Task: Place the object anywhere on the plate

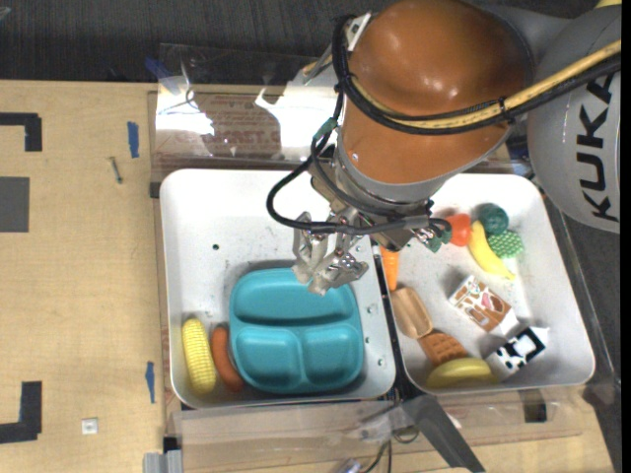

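1. Directly beneath my end effector (325, 267) sits the teal plate (296, 343), a three-compartment dish in the left bin (187, 225); my fingers hang over its far rim, above the large rear compartment.
2. I cannot tell whether my end effector is apart or together: the metal parts blur into cable and glare, and I see no object plainly between them. So I cannot say which thing is the task's object, or that I carry it.
3. To my left and nearer the camera, a yellow corn cob (198, 355) and an orange piece (224, 360) lie just beside the plate, against its left edge. Either may be the object, lying off the plate.
4. To my right, in the other bin (562, 264), a carrot (390, 267) lies close by the dividing wall, with a banana (485, 252), a green piece (493, 218), a small printed carton (482, 304), a bread-like piece (412, 312) and a yellow piece (459, 370) farther out.
5. Risks as I judge them:
   - If I hold nothing, releasing here leaves the plate bare and the try fails.
   - If I hold something small, letting go this near the far rim could let it roll off into the bin.
   - Descending further could press my fingers onto the rim and tip or shove the plate.
   - My looping cables (286, 200) hang low and could snag.
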